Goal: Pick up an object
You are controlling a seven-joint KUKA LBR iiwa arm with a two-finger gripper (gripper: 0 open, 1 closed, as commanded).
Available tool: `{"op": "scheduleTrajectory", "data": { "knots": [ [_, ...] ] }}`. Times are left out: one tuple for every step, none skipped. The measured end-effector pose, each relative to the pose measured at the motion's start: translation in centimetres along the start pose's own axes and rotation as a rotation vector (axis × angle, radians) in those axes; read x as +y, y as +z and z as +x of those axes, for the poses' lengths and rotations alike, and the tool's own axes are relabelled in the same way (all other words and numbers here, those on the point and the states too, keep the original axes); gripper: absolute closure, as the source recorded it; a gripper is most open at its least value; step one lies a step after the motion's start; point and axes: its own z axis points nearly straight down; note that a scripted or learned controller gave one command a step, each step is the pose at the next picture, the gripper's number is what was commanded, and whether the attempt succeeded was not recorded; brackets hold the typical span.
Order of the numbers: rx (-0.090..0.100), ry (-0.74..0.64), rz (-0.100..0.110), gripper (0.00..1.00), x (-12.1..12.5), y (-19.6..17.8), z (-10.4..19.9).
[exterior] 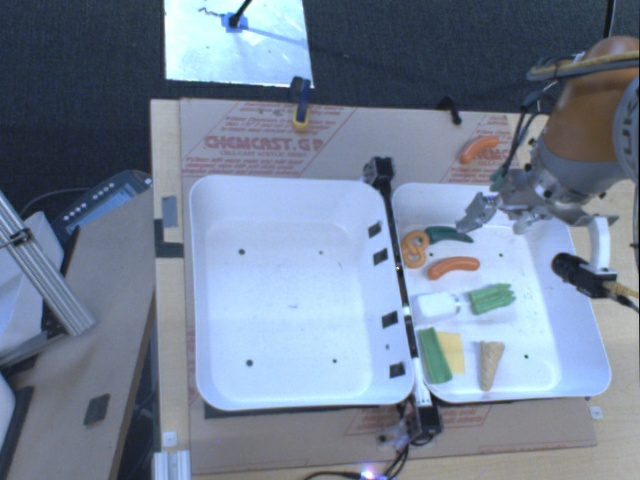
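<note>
End effector [480,211] hovers just beside dark green pepper [447,235], curved, glossy.

- A dark, carpet-like floor [80,58] lies behind and to the side of the bench [165,298], well away from the jaws.
- A pale square sheet [235,28] lies on that floor, far from the jaws, with a thin dark rod slanting across it.
- A brown cardboard sheet [260,138] with red lettering covers the bench top.
- A slanted metal rail [40,278] and a grey device with buttons [100,198] sit at the far edge, across the bench from the jaws.
</note>
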Motion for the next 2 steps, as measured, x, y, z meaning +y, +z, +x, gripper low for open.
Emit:
{"op": "scheduleTrajectory", "data": {
  "knots": [
    [0.003,0.002,0.012,0.00,-4.7,10.5,0.4],
    [0.000,-0.005,-0.003,0.00,0.7,12.8,2.2]
  ]
}}
